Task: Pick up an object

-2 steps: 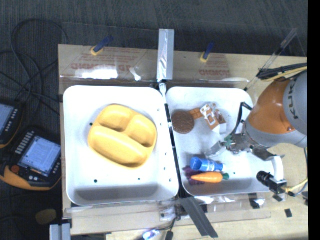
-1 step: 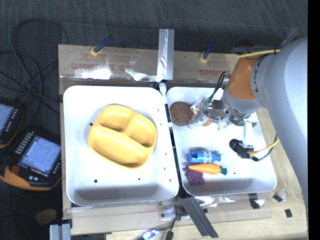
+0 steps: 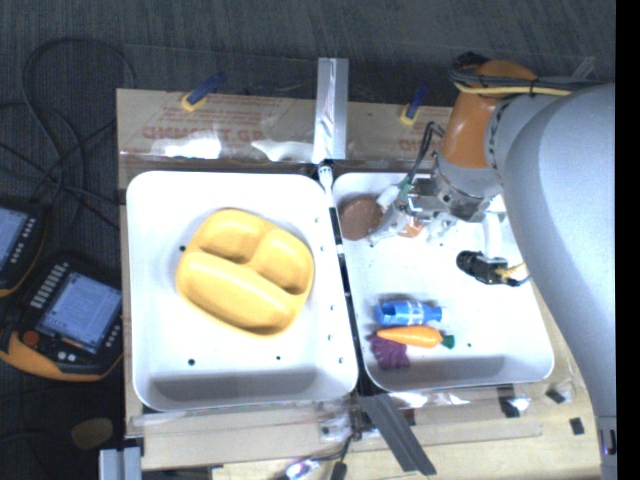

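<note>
risk of a corner miss beside the brown piece

the hand (image 3: pixel 405 220) is low in the far left part of the right bin (image 3: pixel 455 376), just beside a brown round piece (image 3: pixel 358 217) that sits close to the wall next to the left bin (image 3: pixel 160 348). i take that piece as the likeliest target. from this slanted view i cannot tell whether the hand is released or clenched, and i see nothing clearly held in it.

my main worry is the wall. the brown piece is tucked so near it that a closing hand may push the piece against the rim or roll it away, since it looks rounded and smooth. the hand could also scrape the bin side and shift the bin on the worktop.

the other pieces are well apart from here: a blue bottle (image 3: pixel 408 311), an orange carrot (image 3: pixel 410 336) touching or nearly touching it, and a purple piece (image 3: pixel 390 354) under the carrot's end. that cluster is crowded, so a try there might drag two things at once. the big yellow lump (image 3: pixel 245 268) in the left bin looks too broad to clasp.
</note>
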